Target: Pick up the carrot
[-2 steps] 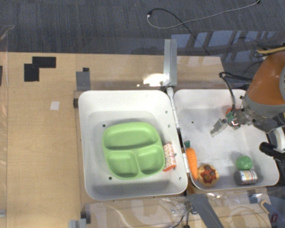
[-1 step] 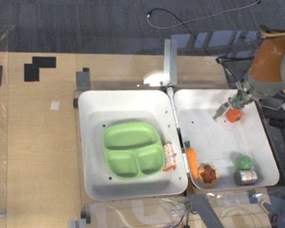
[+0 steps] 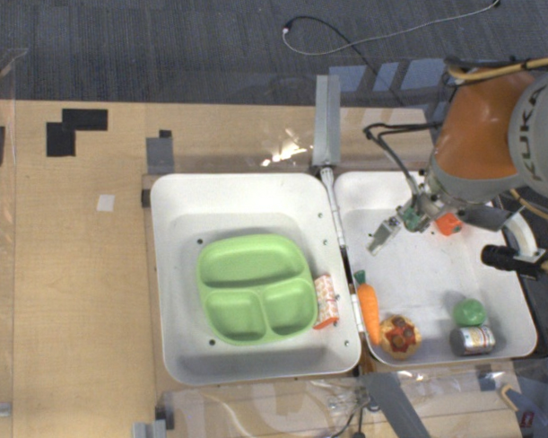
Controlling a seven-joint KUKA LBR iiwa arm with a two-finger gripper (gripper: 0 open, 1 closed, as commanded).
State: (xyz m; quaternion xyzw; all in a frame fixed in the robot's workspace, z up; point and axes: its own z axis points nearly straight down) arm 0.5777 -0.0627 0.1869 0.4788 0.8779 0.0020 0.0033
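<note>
Carrot (image 3: 370, 313), tapered and orange, lies free; fingers' (image 3: 387, 231) spread is unclear.

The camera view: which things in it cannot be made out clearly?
- The gripper: too small and blurred to judge.
- Small orange-red object in the right white bin: partly covered by the wrist; identity unclear.
- Packet beside the green divided plate: print too small to read.
- Silver can: label unreadable.
- Orange carrot: its leafy end is tiny against the bin wall.

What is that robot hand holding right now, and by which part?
Nothing. The gripper hangs over bare bin floor, while the carrot lies untouched by the right bin's left wall.
</note>
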